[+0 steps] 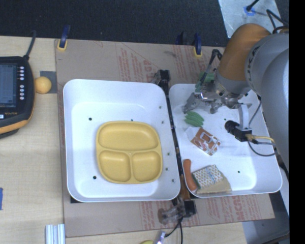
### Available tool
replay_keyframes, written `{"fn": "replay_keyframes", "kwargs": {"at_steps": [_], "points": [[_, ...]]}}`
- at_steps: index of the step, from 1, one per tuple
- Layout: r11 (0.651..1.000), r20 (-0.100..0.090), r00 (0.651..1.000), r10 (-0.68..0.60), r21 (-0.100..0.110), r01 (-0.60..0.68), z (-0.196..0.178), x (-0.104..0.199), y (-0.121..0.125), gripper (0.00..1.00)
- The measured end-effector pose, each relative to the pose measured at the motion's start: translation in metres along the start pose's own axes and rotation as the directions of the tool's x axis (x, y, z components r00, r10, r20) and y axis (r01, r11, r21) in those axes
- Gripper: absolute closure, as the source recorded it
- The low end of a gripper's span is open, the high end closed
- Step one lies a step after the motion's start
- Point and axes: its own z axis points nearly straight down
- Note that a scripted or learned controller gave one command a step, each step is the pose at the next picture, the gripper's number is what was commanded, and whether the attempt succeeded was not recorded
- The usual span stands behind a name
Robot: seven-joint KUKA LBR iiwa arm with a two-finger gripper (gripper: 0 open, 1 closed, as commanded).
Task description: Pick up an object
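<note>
The right bin (259, 179) holds a small green object (194, 118), a brown and white patterned packet (206, 141), an orange stick-shaped object (189, 175) and a patterned pouch (211, 179). My gripper (201, 105) hangs over the bin's far left corner, just above the green object, with its fingers spread and nothing between them. The grey arm with its orange band (244, 47) covers the bin's far right part.
The left bin (73, 136) contains a yellow divided plate (128, 151). A teach pendant (7, 95) and a yellow ball (42, 84) lie on the bench at the left. A black cable plug (235, 130) hangs from the arm over the right bin.
</note>
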Motion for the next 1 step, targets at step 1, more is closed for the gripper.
{"fn": "replay_keyframes", "kwargs": {"at_steps": [1], "points": [[1.0,0.001,1.0,0.001,0.0,-0.001,-0.0007,0.0003,-0.0186,0.0]]}}
